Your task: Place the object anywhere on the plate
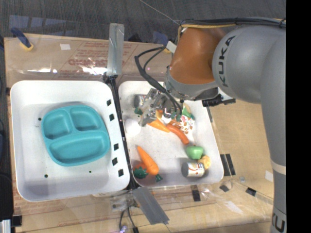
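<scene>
Camera view shows the gripper (154, 109) low among toys in the right bin (211, 130), probably to pick one; the teal plate (75, 134) waits left. Whether the claw grasps anything, I cannot tell.

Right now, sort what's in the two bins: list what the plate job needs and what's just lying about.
For the job:
- teal plate, in the left bin
- gripper, down in the right bin
- orange carrot beside the gripper, the likely object

Lying about:
- second carrot
- green fruit
- small can
- yellow piece
</scene>
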Tool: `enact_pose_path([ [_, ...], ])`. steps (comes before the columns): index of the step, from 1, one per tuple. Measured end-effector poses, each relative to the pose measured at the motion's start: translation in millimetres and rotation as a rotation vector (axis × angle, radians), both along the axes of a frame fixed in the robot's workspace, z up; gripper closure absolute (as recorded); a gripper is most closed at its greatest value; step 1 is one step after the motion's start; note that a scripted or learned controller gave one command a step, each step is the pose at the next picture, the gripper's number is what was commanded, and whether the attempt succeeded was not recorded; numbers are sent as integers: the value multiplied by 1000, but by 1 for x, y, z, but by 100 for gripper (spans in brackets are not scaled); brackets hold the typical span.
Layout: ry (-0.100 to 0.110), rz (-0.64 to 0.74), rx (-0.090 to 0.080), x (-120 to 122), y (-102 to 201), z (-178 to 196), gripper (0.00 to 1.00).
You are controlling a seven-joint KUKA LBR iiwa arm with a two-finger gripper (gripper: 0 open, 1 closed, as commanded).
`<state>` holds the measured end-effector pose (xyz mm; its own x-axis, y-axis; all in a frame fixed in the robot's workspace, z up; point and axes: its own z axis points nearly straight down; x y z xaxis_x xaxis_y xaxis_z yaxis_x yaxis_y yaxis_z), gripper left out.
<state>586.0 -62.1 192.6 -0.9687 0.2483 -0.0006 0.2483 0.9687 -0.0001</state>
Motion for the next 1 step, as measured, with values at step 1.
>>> enact_pose_path([
  [1,1,23,3,-14,150,-1,100],
])
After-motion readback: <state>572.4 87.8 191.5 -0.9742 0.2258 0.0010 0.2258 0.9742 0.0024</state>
